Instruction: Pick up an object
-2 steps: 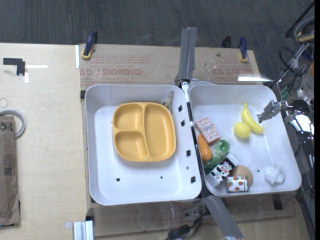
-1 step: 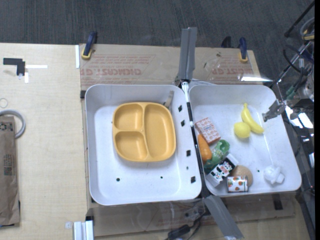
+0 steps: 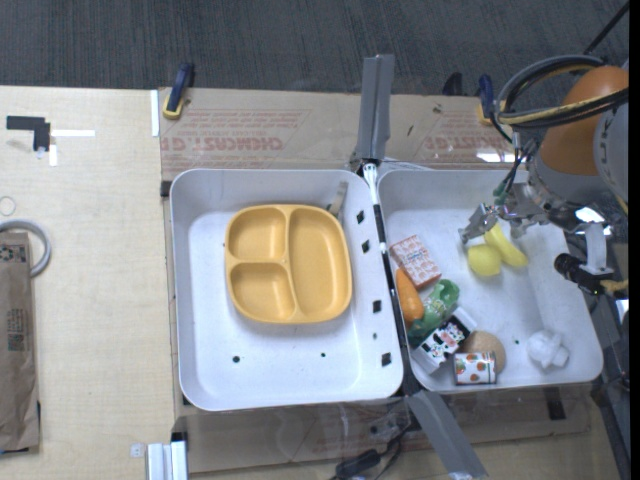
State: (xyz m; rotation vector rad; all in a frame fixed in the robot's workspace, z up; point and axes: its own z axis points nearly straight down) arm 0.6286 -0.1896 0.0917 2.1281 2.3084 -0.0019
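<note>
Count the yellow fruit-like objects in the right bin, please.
2. A round lemon-like piece lies just below the gripper; a longer banana-like piece touches it on the right. The gripper may hide part of them.

A yellow divided plate [image 3: 289, 264] lies in the left bin [image 3: 195, 368]. At the frame's right, the gripper [image 3: 487, 224] hangs over the right bin [image 3: 570, 338], touching two yellow lemons [image 3: 494, 253]. Small packets [image 3: 440, 313] crowd that bin's lower-left corner.

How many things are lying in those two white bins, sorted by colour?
Yellow: 3, the divided plate, a lemon, a banana
Orange: 1, a carrot
Green: 1
White: 1
Printed cartons and tins: 3
Tan: 1
Total: 10
</note>
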